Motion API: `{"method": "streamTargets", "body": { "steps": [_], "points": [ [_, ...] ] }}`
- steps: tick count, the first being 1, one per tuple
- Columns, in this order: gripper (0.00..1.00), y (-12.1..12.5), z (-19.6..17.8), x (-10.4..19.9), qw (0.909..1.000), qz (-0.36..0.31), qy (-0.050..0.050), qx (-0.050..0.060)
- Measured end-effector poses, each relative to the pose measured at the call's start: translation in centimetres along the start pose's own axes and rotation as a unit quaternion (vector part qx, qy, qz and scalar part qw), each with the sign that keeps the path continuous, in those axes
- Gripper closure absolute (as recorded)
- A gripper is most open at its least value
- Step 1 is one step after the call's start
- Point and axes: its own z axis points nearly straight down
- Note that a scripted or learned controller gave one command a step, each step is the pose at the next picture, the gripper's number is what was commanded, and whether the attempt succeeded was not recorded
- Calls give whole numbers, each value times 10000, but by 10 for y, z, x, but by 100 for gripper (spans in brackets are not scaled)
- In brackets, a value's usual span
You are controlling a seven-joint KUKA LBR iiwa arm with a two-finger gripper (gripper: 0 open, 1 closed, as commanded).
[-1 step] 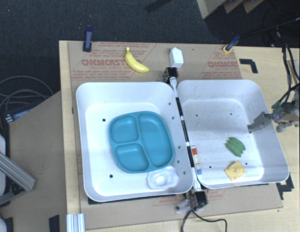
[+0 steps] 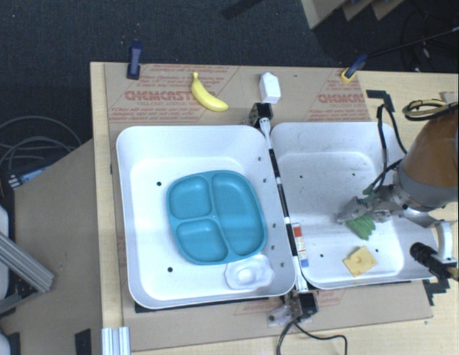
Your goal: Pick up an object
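In the right bin, the hand touches a green object.

A robot arm is seen entering from the right side of the picture, viewed from above at a slant. Its upper part is covered by a broad orange band, below which a grey wrist section is seen. The arm is angled downward and toward the left. At its end, a gripper of grey metal is held low, its tip pointed to the left. Black cables are looped along the arm's upper side and are led down toward the wrist. The fingers are too small and blurred for their spacing to be made out. Nothing can be made out between them.
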Motion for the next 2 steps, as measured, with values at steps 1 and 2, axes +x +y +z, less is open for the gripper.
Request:
{"method": "streamTargets", "body": {
  "steps": [1, 2],
  "points": [
    [100, 0, -10, -1, 10000, 7, -7, -10],
    [100, 59, -101, 111, 10000, -13, 11, -12]
  ]
}}
